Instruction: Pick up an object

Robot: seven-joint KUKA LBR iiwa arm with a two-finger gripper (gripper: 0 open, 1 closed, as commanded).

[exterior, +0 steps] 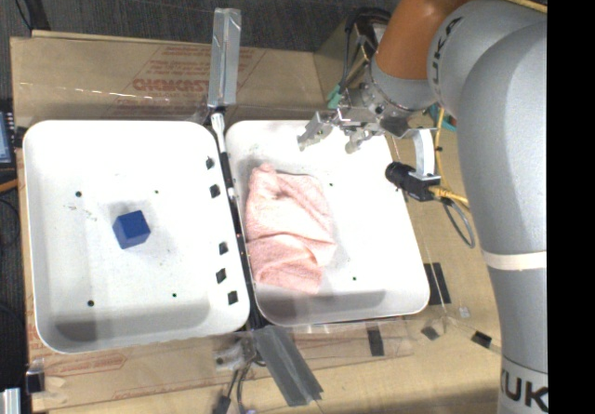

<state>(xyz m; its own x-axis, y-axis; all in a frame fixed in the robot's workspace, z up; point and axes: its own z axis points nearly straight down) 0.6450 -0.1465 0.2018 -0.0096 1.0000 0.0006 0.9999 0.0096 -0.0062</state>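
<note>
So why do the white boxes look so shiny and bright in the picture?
In the camera view, overhead light washes out the left bin and right bin, hiding surface detail; soft grey shadows pool along their near walls; the blue cube and pink cloth stay clear, slightly soft.
</note>
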